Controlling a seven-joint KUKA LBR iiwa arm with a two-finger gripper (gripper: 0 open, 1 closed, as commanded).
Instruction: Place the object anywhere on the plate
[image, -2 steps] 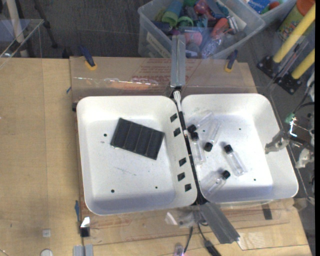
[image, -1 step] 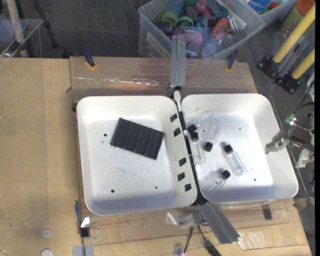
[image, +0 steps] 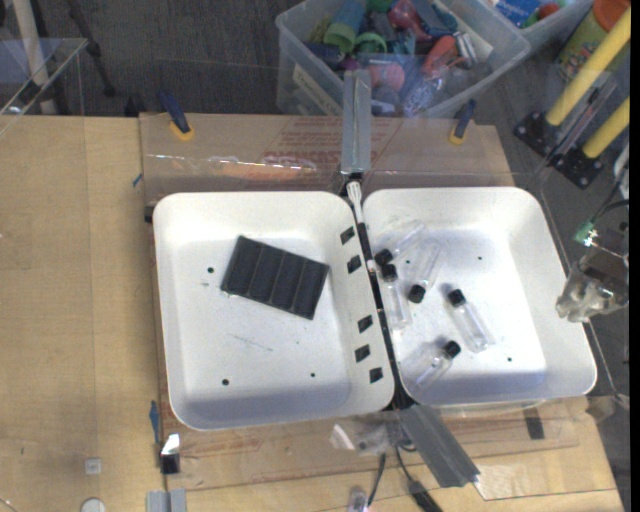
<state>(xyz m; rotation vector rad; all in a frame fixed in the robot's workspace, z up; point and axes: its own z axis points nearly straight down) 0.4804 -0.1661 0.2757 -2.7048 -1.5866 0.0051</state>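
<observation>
A flat black ribbed plate (image: 275, 276) lies tilted in the left bin (image: 190, 380). Several small clear vials with black caps lie scattered in the right bin (image: 520, 215): one (image: 468, 317) near the middle, one (image: 432, 361) toward the front, others (image: 412, 258) close to the divider. My gripper (image: 586, 292) hangs at the right bin's right rim, apart from all the vials and far from the plate. Nothing shows between its tips.
A central divider (image: 362, 300) with black tabs separates the two bins. A clear tub of colourful toys (image: 400, 45) stands behind the bench. Blue clamps (image: 178, 122) hold the backboard. Wooden bench top surrounds the bins.
</observation>
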